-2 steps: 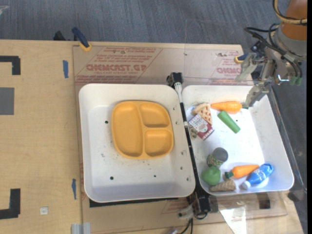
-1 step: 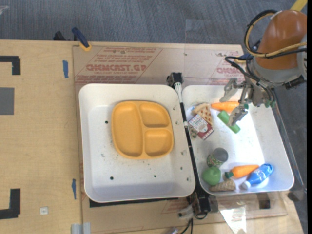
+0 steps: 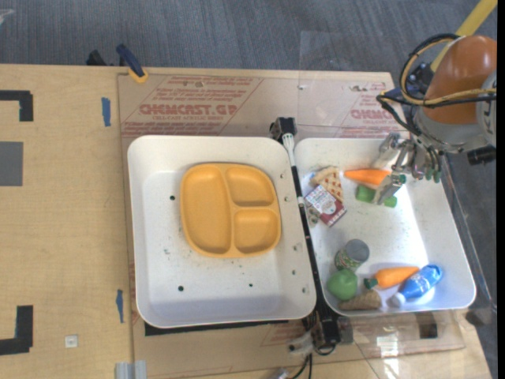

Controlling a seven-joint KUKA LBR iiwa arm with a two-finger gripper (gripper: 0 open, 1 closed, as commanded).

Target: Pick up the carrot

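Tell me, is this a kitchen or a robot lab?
Probably a robot lab. A robot arm reaches over two white bins on a wooden bench, and the carrot by its gripper looks like toy food, beside an orange divided plate.

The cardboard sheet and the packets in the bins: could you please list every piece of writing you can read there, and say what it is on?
"CHEMCAST GP": red print on the cardboard sheet behind the left bin; smaller lines around it are blurred.
A second red print on the sheet behind the right bin: cut off, unreadable.
Red and white packet: print too small to read.
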